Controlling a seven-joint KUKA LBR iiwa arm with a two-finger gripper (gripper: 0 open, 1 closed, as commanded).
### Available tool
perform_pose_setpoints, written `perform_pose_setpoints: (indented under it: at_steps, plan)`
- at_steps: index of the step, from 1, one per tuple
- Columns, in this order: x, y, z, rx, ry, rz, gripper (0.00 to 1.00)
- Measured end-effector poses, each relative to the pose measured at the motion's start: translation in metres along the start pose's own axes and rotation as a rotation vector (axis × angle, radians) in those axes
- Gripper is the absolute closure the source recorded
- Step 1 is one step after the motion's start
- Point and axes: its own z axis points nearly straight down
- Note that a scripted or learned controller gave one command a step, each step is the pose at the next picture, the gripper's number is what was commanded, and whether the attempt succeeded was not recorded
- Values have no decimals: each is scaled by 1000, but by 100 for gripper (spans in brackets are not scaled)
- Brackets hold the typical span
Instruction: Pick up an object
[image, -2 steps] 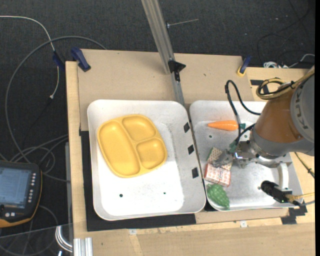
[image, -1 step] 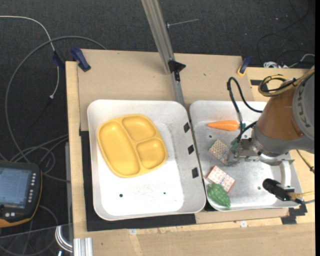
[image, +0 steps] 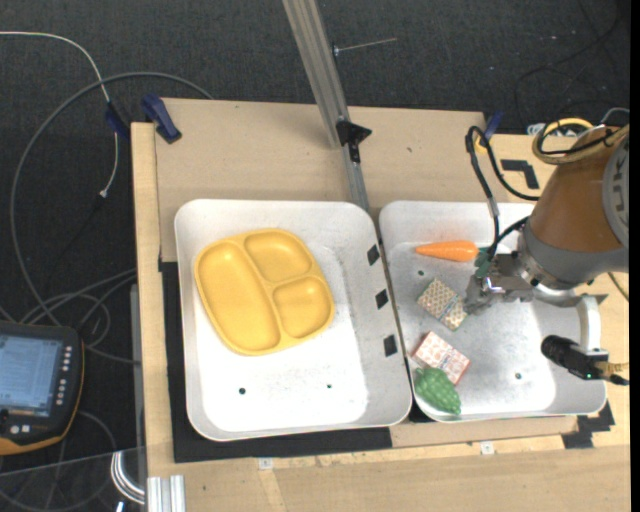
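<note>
Hovering beside the patterned block (image: 441, 301), the gripper (image: 483, 288), fingers' opening impossible to tell, risks nudging it toward the toy carrot (image: 447, 251).

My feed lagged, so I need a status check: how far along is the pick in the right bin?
Nothing looks picked yet. The orange plastic carrot, beige patterned block, pink patterned packet and green leafy toy all lie in the right white bin. In hand: the tool sits low beside the beige block. Left: grasping and lifting one item.
</note>
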Motion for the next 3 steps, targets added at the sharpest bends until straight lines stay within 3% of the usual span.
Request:
perform_pose_setpoints:
  at_steps: [2,3]
  plan:
    - [-1,-4,-99,0,0,0,100]
    - [50,-13,-106,6,4,-5,100]
